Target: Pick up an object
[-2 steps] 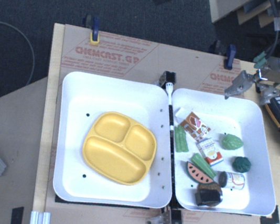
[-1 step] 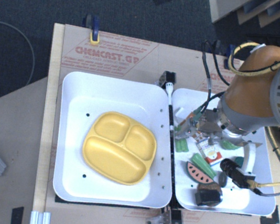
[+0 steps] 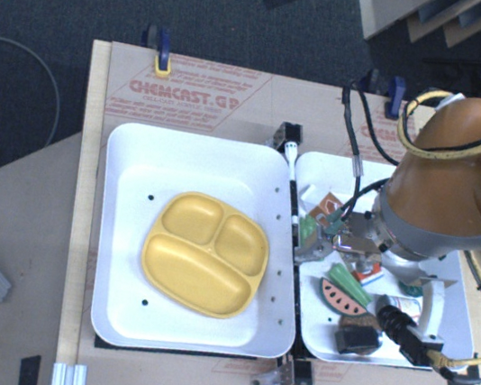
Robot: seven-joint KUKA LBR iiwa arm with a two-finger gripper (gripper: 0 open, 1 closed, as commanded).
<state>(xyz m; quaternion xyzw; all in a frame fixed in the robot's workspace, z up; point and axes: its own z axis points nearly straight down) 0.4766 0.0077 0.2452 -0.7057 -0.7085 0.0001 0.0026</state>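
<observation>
Lying in the right-hand bin (image 3: 321, 175), a watermelon-slice toy (image 3: 344, 296) sits just below the gripper (image 3: 342, 242) as the view shows it. A dark block (image 3: 358, 337) is just beside the slice, toward the front rim, and a green piece (image 3: 310, 231) is near the bin's left wall. The gripper hangs low over these small things; whether it is open or closed, one cannot tell. The left-hand bin (image 3: 118, 212) carries a yellow divided plate (image 3: 205, 252) in its middle.

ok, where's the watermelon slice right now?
Camera view: the watermelon slice lies in the right bin, toward its near-left corner, just in front of where the arm reaches down.
</observation>
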